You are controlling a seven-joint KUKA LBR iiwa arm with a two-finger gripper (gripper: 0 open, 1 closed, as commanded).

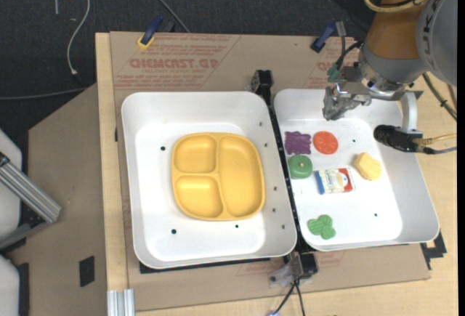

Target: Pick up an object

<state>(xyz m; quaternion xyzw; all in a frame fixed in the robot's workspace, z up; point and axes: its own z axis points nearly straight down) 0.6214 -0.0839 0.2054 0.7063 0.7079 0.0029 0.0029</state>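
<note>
Two shallow white bins are sitting side by side as the grey and orange arm [407,13] is hanging over the right bin [407,224].

Left bin [145,133] is carrying a yellow three-compartment plastic plate [218,175]. Gripper [336,110] is hovering near the back rim, fingers narrow, holding nothing. Below it are lying a red-white-blue packet [333,181], yellow block [368,165], purple toy [297,141], green leafy toy [321,227], green round toy [299,166] and red disc [325,142].
</note>
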